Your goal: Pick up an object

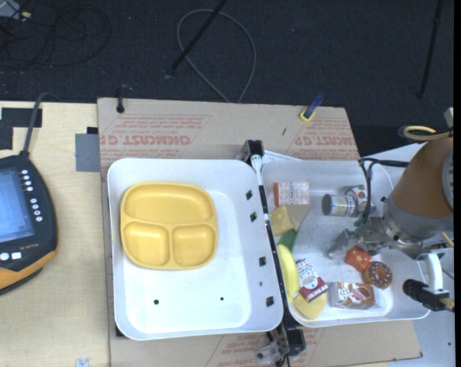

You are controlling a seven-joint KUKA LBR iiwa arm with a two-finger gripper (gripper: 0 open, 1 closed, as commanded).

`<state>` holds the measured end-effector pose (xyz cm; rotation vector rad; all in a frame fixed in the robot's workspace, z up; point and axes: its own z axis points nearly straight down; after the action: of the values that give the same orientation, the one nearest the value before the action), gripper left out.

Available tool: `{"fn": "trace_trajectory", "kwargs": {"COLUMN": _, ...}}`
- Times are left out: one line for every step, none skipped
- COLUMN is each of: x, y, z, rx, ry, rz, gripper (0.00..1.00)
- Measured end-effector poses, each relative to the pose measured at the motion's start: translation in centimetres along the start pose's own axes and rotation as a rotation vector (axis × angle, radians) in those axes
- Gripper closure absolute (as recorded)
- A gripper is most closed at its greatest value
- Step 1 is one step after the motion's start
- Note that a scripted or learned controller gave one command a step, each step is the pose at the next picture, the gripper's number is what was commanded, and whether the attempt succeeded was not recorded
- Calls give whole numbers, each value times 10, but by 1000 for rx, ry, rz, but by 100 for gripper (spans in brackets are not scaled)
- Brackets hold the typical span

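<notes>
In the right bin (383, 176), the tool (345, 243) sits low among clutter w/ fingers spread and nothing betw. them, prob. lining up on the red object (358, 258) just beside it, near the can (345, 203).

Robotics lab, teach pendant (16, 216), loose cables (215, 33), cardboard-covered bench (215, 128)

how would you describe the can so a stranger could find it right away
Look in the right bin, the one crowded with small items. Near its far wall, the can lies on its side, right of a clear packet. It is the bin's only metallic cylinder.
</notes>
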<state>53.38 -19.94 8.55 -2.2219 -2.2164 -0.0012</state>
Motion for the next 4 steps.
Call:
{"fn": "trace_trajectory", "kwargs": {"x": -1, "y": 1, "z": -13, "rx": 0, "ry": 2, "rz": 1, "gripper": 100}}
{"fn": "trace_trajectory", "kwargs": {"x": -1, "y": 1, "z": -13, "rx": 1, "ry": 2, "rz": 3, "gripper": 0}}
{"fn": "trace_trajectory", "kwargs": {"x": 4, "y": -11, "z": -3, "rx": -3, "ry": -3, "rz": 0, "gripper": 0}}
{"fn": "trace_trajectory", "kwargs": {"x": 3, "y": -10, "z": -14, "rx": -2, "ry": 0, "rz": 3, "gripper": 100}}
